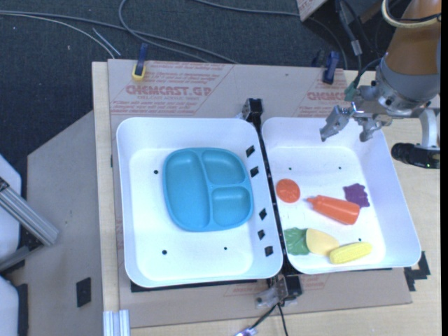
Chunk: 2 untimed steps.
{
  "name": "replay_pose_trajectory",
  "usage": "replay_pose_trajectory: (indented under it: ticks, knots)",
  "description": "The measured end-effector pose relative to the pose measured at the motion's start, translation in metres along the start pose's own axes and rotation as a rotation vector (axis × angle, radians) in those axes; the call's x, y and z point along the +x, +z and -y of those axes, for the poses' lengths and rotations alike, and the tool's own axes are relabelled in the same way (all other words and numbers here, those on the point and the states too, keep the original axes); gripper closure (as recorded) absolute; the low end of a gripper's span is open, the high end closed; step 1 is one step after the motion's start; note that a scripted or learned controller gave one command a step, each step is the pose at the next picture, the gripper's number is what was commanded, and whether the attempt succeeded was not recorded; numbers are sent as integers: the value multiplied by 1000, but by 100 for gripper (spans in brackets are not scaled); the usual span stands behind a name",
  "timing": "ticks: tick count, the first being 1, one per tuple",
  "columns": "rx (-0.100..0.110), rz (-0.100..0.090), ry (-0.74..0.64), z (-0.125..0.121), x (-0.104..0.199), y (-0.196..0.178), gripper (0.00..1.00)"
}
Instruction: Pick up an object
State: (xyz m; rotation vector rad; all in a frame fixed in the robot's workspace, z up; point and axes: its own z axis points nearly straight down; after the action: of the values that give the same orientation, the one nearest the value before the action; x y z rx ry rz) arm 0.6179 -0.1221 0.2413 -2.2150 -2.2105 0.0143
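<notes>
yellow toy corn (pixel 349 252) lies low right in the right bin (pixel 392 180), untouched, while the gripper (pixel 348 127) hangs upper right, fingers spread, holding nothing yet.

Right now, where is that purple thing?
The purple toy lies in the right bin, near its right wall, just above the orange carrot.

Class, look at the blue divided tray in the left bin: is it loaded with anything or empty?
Empty. All three compartments of the blue tray show bare blue plastic; the toy foods, such as the carrot, lie in the right bin.
</notes>
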Motion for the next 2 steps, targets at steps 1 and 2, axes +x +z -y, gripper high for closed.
replay_pose_trajectory:
  ticks: [1, 2]
  knots:
    - [-14, 2, -2, -2, 0, -8, 0]
    - [-9, 0, -2, 7, 3, 46, 0]
